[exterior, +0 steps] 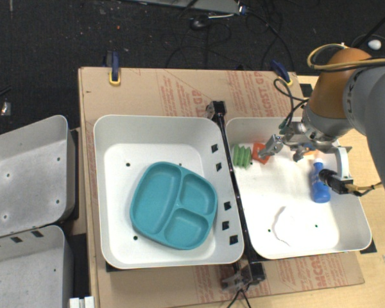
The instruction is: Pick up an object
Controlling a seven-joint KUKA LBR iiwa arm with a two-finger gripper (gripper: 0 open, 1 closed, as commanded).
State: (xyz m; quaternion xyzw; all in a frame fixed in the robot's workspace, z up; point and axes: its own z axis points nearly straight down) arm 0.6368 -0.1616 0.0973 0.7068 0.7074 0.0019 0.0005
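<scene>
My gripper (287,149) hangs over the back of the right bin (346,233), with its two fingers spread apart and nothing visibly between them. A small red-orange object (263,153) lies just left of the left finger (273,145). A green ridged object (243,156) rests beside it, close to the bin's left wall. A blue bottle-like object (319,186) lies to the right of the gripper, near the right wall. A thin white piece (282,226) sits on the bin floor toward the front.
The left bin (115,140) holds a teal divided plate (174,205). A black divider bar (230,172) runs between the bins. The grey arm with its orange band (340,63) and cables reaches in over the back right corner.
</scene>
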